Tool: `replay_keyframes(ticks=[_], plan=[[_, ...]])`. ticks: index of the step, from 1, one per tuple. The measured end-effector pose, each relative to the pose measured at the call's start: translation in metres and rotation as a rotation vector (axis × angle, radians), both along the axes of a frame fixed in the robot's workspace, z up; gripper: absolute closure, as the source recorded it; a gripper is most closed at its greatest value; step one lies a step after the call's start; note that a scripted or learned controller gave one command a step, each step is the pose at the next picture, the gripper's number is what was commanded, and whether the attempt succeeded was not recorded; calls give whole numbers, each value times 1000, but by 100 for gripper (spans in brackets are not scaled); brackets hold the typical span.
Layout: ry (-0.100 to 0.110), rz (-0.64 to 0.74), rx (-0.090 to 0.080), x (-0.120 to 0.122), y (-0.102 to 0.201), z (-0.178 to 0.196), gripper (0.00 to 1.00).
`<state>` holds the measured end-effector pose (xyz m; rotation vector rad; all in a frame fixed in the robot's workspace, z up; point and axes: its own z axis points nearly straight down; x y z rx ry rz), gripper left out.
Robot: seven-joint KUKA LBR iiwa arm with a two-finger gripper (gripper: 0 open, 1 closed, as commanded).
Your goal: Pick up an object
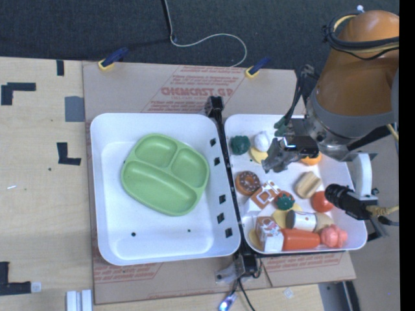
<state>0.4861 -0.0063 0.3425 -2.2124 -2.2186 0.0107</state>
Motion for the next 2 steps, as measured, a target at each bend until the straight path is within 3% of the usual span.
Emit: replay_keyframes(ticks=[1,2], plan=[[-20,6,1,8,50,104,100],[-20,2,1,-3,81,198,100]])
